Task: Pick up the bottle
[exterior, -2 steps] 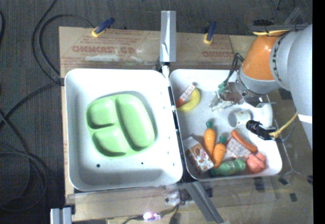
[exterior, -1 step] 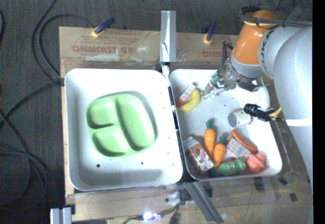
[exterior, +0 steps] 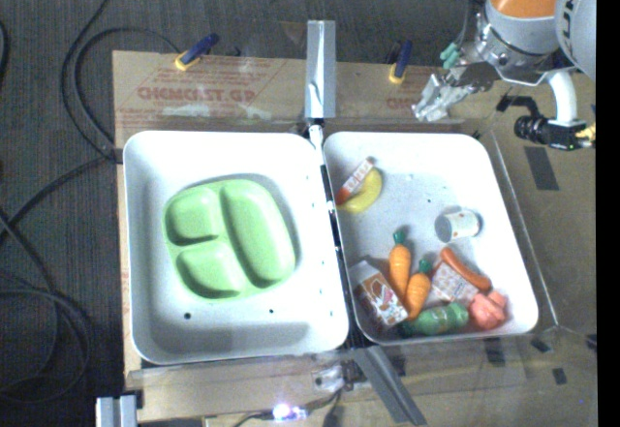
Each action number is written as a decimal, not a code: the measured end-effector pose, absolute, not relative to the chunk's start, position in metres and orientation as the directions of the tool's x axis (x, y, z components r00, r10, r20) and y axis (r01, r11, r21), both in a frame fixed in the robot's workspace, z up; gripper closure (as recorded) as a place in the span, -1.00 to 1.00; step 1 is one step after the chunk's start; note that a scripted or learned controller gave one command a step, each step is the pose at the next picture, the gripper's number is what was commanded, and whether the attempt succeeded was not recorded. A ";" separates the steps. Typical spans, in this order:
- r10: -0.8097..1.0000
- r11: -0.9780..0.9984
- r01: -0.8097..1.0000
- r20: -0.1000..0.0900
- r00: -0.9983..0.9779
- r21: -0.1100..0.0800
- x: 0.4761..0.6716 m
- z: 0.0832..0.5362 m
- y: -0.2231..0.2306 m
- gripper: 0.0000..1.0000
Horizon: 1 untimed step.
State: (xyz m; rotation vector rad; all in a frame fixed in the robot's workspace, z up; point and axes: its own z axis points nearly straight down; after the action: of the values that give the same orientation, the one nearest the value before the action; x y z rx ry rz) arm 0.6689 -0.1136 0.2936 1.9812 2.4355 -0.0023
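- Camera view gives you the tool (exterior: 433,106) up beyond the far rim of the right bin (exterior: 499,178), hanging over the desk (exterior: 228,96) with nothing between its fingers; they look slightly apart.
- You will find the bottle (exterior: 438,320), green and lying on its side, at the near edge of the right bin, touching the carrots (exterior: 408,276) and a pink toy (exterior: 490,310).
- You can also see a banana (exterior: 363,191) near the far left corner of that bin and a small white cup (exterior: 460,223) toward its middle.
- Your left bin (exterior: 155,319) holds a green divided tray (exterior: 230,236).
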 end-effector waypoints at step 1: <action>0.975 0.223 0.975 0.000 -0.223 -0.002 0.611 0.270 -0.009 1.00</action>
State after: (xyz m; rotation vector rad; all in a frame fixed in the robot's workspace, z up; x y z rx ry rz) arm 0.6107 -0.0088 0.2696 1.9590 2.4583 -0.0026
